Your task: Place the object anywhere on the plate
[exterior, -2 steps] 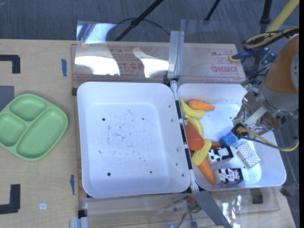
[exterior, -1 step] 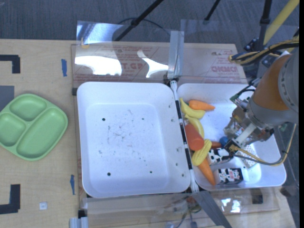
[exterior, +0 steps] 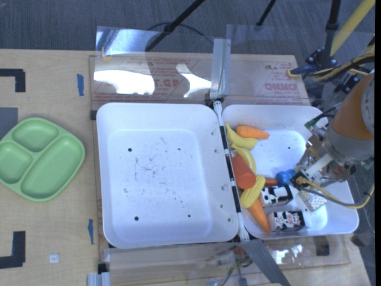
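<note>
Wooden bench (exterior: 53,231), green plate (exterior: 40,158) left, grey carpet (exterior: 59,11) behind.

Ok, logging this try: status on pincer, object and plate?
Pincer low in right bin, grip unclear. Toys piled by the divider. Green plate off left, nothing on it.

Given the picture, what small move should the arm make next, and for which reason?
Probably lower the gripper onto one object in the right bin, perhaps the blue piece beside it. The toys lie piled along that bin's left wall, and the green plate sits far left on the bench, bearing nothing yet.
</note>
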Controlling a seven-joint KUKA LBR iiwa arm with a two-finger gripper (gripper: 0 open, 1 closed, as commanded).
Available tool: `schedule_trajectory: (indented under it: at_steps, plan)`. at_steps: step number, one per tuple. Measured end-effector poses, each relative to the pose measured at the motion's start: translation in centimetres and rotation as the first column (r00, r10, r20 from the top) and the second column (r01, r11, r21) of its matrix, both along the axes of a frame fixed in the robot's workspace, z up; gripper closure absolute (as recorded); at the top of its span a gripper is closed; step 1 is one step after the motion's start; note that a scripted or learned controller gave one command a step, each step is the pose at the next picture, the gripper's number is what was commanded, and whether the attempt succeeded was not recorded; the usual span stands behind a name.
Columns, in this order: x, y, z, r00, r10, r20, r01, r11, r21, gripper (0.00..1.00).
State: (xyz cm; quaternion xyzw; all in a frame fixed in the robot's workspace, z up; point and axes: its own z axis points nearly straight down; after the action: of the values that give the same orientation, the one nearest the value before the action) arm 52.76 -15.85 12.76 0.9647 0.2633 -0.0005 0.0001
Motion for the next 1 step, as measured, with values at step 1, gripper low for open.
schedule_trajectory:
  at_steps: [1]
  plan:
    - [-4.95, 1.27, 1.46, 0.989, -0.146, -0.005, 0.146, 0.989, 0.004, 1.00]
